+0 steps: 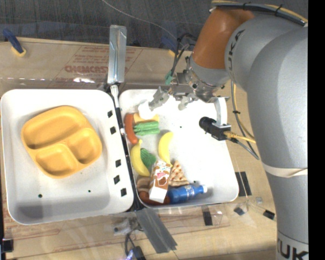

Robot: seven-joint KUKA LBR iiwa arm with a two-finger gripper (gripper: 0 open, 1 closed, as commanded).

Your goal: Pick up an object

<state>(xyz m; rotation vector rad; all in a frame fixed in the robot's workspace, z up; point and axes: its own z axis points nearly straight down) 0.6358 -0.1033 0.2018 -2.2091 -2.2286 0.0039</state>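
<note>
Several toy foods crowd the right bin (219, 161): a green vegetable (146, 127), two bananas (165, 144) and a blue bottle (185, 193), all below-left of the gripper (170, 95). Finger state cannot be told. Yellow tray (61, 140) lies far left.

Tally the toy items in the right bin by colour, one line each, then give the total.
Yellow: 2, bananas
Green: 2
Red-orange: 1, sausage
Blue: 1, bottle
White and red: 1, carton
Tan: 1, waffle-patterned piece
Total: 8 that I can tell apart
</note>
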